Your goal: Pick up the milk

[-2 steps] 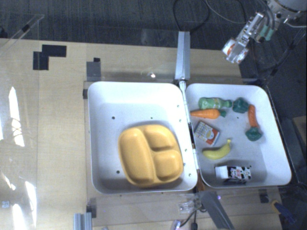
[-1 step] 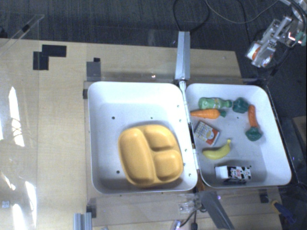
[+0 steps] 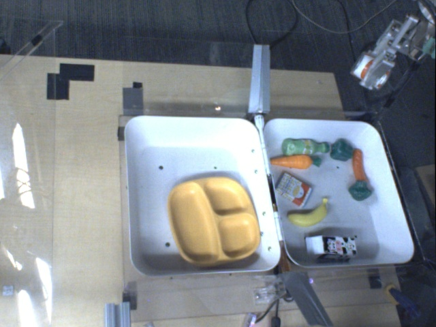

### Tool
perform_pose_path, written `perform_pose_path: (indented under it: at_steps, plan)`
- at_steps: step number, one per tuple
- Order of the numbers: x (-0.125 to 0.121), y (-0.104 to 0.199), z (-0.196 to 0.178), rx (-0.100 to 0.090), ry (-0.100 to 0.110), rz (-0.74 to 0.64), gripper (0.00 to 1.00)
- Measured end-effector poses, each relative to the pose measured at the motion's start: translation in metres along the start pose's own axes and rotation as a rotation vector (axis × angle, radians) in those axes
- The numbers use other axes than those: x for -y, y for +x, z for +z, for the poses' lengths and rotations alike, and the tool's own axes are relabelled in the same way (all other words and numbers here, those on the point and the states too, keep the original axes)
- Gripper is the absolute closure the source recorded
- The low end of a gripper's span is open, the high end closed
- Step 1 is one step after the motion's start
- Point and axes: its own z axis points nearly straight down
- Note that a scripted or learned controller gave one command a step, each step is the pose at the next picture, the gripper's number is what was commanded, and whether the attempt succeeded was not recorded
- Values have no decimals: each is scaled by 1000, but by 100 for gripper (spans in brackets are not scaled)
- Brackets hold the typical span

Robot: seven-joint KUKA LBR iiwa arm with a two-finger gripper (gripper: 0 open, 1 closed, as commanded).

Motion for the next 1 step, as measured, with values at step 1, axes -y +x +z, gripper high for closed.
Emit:
perform_pose_path:
  at_steps: [1]
  plan:
    - [-1, -1, -14, 11, -4, -2, 100]
